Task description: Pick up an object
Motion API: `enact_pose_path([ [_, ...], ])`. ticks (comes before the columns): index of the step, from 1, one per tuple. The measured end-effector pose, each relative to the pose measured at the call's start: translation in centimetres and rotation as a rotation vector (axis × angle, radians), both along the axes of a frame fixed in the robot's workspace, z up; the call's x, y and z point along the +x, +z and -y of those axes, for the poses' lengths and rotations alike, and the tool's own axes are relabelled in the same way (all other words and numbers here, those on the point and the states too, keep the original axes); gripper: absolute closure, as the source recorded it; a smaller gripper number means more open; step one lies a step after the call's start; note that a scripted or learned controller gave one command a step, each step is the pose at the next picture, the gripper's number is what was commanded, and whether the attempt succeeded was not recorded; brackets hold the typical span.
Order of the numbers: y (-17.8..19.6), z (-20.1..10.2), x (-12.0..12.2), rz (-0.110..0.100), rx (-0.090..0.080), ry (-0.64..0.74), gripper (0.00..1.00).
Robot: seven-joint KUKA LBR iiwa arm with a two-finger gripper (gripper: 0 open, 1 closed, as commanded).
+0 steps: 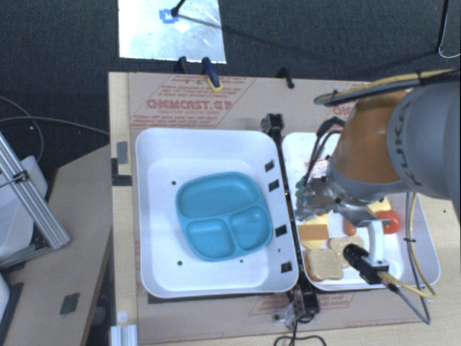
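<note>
Over the right bin (431, 262), the gripper (311, 199) hangs above toast (325, 264) and cheese (314, 232); I cannot tell its grip.

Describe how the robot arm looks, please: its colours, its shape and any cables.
The arm is thick and rounded, grey, with a broad orange band. Dark cables run along it, and a yellow cable hangs near the wrist.

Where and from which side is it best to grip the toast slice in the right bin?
Probably grip the toast across its two long edges, coming straight down from above. It lies flat on the bin floor, and its near-left side is the most open one.
</note>
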State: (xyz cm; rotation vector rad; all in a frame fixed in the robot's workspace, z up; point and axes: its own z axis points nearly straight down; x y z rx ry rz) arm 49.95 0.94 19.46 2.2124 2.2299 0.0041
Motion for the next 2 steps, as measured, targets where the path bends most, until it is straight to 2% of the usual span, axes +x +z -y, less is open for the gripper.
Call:
enact_pose_path([
  [1,16.3,-6.0,-0.5,0.016,0.004,0.005,1.00],
  [2,30.7,-9.3,0.0,0.018,0.004,0.001,1.00],
])
